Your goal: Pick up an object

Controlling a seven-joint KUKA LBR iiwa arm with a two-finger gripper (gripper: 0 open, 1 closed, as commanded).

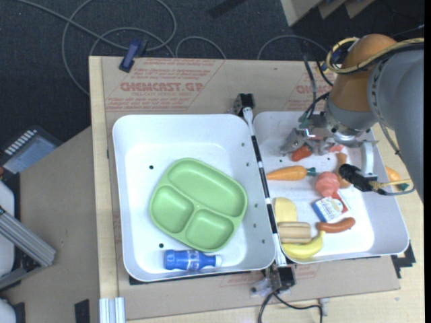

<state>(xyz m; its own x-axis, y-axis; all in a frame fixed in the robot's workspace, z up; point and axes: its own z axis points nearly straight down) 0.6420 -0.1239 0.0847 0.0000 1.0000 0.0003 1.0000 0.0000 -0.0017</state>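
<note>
Yellow banana (304, 247) at bin's near edge, well apart from pincer (304, 140) over red chili (301, 153), grip unclear.

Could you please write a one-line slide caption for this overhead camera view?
Gripper low in the right bin over toy food near a carrot; green tray in the left bin.

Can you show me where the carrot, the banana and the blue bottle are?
carrot (288, 174): camera view, middle of its orange body.
banana (304, 248): camera view, middle of its yellow curve.
blue bottle (189, 260): camera view, middle of its side.
</note>
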